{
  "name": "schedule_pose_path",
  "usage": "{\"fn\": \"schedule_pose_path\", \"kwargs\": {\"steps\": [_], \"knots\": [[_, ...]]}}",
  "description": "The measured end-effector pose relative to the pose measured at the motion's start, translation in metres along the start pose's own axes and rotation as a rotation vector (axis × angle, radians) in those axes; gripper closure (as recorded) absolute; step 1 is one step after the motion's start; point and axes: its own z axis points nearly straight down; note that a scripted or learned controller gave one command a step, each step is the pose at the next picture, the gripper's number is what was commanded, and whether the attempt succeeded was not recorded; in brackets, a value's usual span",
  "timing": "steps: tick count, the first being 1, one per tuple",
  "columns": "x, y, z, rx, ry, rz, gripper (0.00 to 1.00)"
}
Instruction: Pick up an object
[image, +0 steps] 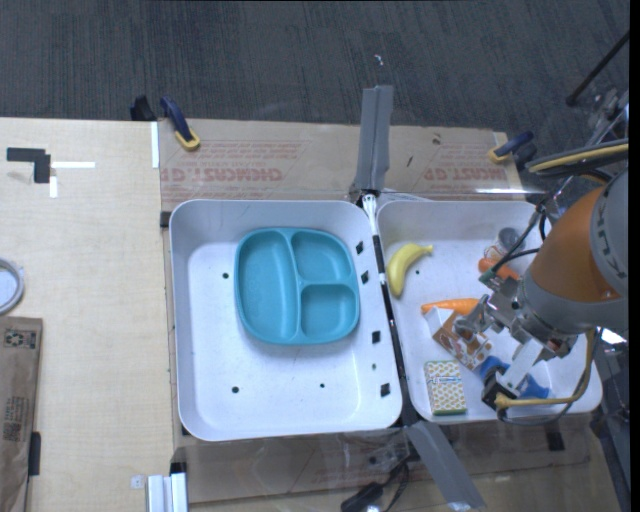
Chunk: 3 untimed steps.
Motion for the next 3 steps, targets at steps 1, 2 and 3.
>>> {"fn": "schedule_pose_path", "kwargs": {"steps": [1, 2, 3], "knots": [[0.011, -0.006, 0.012, -0.020, 0.005, 0.098, 0.00], [0.014, -0.003, 0.002, -0.024, 0.010, 0.099, 1.00], [0.036, -0.038, -0.071, 0.014, -0.015, 0.083, 1.00]]}}
